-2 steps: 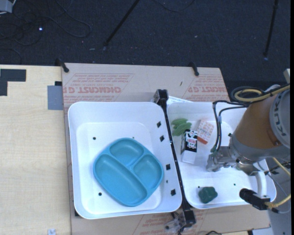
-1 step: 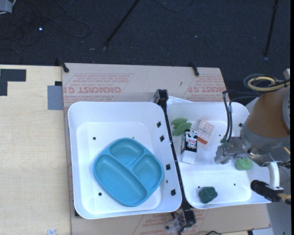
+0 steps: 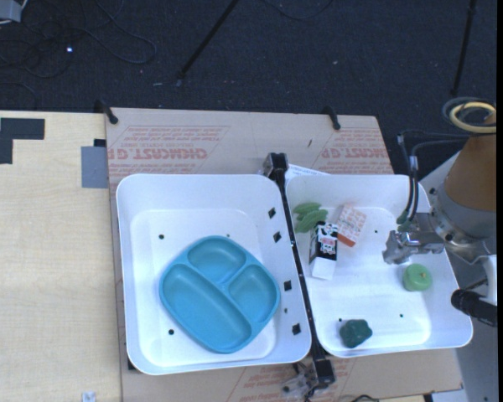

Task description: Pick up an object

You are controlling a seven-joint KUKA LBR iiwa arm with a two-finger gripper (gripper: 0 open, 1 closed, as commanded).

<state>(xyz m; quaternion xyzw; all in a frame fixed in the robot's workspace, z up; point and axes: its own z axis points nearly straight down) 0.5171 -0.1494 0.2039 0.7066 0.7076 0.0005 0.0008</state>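
Note:
My gripper [image 3: 398,249] hangs over the right side of the right bin [image 3: 377,346], with the arm coming in from the right. Just to its lower right lies a light green round object [image 3: 417,277], close to the gripper but apart from it. Left of the gripper lies a white and red packet [image 3: 350,224]. A small black and white box [image 3: 325,249] sits near the bin's left wall, below a green leafy piece [image 3: 308,216]. A dark green lump [image 3: 355,332] rests near the bin's front edge.
The left bin [image 3: 134,224] holds a blue divided plate [image 3: 219,292]. A black divider [image 3: 289,249] runs between the two bins. Both bins stand on a cardboard sheet [image 3: 193,145] on the light wooden bench [image 3: 42,266].

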